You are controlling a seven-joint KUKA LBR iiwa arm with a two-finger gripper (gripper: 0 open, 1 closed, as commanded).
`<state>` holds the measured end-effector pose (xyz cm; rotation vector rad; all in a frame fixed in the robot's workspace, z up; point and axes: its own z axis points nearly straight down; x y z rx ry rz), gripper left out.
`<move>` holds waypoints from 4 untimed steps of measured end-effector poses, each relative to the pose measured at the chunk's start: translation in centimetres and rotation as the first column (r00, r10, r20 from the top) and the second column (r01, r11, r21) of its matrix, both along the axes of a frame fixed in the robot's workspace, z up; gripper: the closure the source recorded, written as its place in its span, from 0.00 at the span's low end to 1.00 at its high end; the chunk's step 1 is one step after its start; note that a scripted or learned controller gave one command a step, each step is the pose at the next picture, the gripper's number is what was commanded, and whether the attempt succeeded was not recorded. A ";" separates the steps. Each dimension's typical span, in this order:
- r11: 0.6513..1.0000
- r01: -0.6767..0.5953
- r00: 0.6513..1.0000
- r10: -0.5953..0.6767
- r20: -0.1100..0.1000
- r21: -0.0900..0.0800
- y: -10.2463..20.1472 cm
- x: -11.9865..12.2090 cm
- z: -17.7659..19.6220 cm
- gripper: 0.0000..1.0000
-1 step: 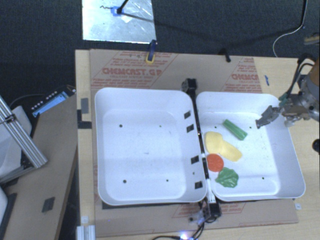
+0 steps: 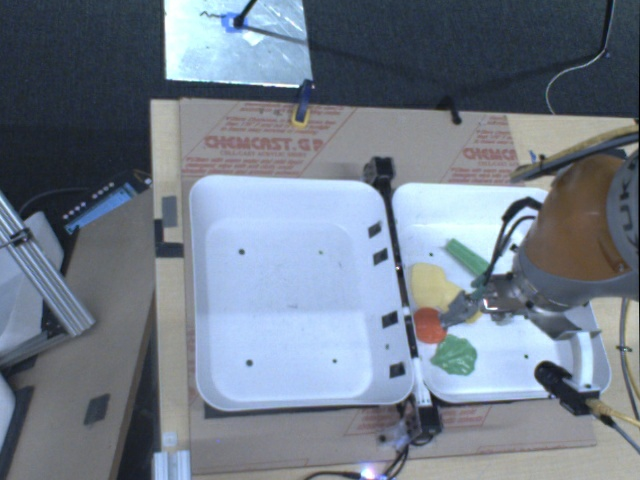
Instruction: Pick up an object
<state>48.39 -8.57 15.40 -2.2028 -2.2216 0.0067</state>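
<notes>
Two shallow white bins of smooth, matte moulded plastic sit side by side on a brown board printed with red lettering. Both have rounded corners; small dark clips run along the seam between them.

The left bin shows a bare floor with a few tiny dark spots. The right bin holds four objects, clustered toward its left side:
- a pale yellow object, soft-edged and rounded, lying flat;
- a green stick, flat and elongated, lying at a slant just beyond the yellow one;
- a small orange-red object, round and smooth, at the yellow one's near edge;
- a green object, lumpy and irregular, just in front of the orange-red one.

The gripper is over the right bin, its dark tip between the yellow and orange-red objects. Whether its fingers are spread or closed cannot be told, nor whether it holds anything.
</notes>
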 end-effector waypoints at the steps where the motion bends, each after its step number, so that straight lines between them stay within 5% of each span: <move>1: 1.000 -0.008 1.000 0.008 0.021 -0.002 10.3 5.1 5.1 0.00; 2: 1.000 -0.009 1.000 0.009 0.024 0.000 22.7 3.1 14.8 0.00; 3: 1.000 0.001 1.000 -0.001 0.016 -0.004 21.9 3.2 15.3 1.00; 4: 1.000 -0.005 1.000 0.005 0.019 -0.001 30.8 3.4 20.3 1.00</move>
